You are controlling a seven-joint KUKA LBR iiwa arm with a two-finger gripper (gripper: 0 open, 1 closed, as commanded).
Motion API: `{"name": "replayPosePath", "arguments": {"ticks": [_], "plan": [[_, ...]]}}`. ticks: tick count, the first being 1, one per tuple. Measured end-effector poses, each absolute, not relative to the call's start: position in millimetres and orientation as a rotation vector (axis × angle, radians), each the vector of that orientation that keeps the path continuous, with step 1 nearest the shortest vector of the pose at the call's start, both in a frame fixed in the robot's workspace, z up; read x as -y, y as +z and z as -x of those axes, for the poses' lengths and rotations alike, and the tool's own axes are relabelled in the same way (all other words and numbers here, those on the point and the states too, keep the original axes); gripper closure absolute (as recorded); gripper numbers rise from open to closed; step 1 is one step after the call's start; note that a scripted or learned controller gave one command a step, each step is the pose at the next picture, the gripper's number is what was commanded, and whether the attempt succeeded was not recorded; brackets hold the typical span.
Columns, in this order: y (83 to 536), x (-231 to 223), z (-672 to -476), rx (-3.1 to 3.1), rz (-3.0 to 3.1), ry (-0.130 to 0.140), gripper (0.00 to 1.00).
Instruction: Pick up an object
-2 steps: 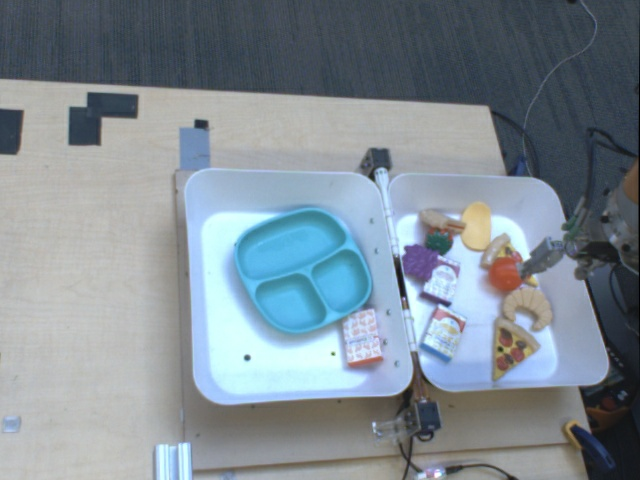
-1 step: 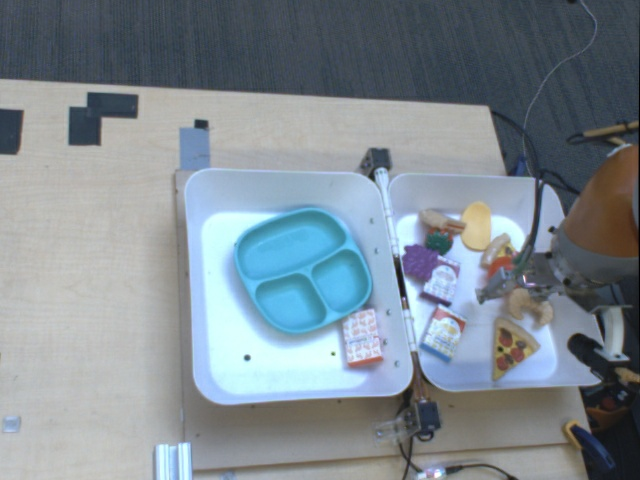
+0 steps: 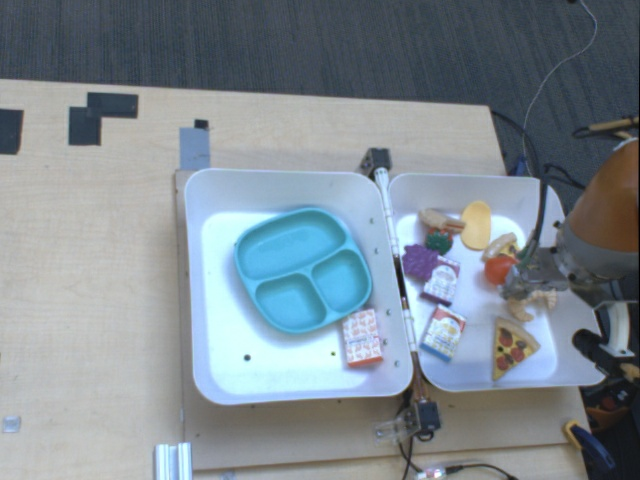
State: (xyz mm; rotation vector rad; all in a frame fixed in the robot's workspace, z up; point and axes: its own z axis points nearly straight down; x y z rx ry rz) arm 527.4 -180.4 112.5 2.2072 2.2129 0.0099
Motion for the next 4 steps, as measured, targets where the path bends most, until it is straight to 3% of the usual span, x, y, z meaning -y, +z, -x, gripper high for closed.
{"name": "replayPosePath", "arguments": {"ticks": [1, 2, 3, 4], "plan": [[202.2, 116.9, -611.1, -2.225, -2.213, 0.007, 1.0], [201.6, 117.7, -610.5, -2.226, -2.213, 0.003, 0.0], [88.8, 86.8, -615.3, -2.224, -2.208, 0.015, 0.0], [100.2, 86.2, -616.7, -2.227, -2.201, 0.019, 1.0]]}}
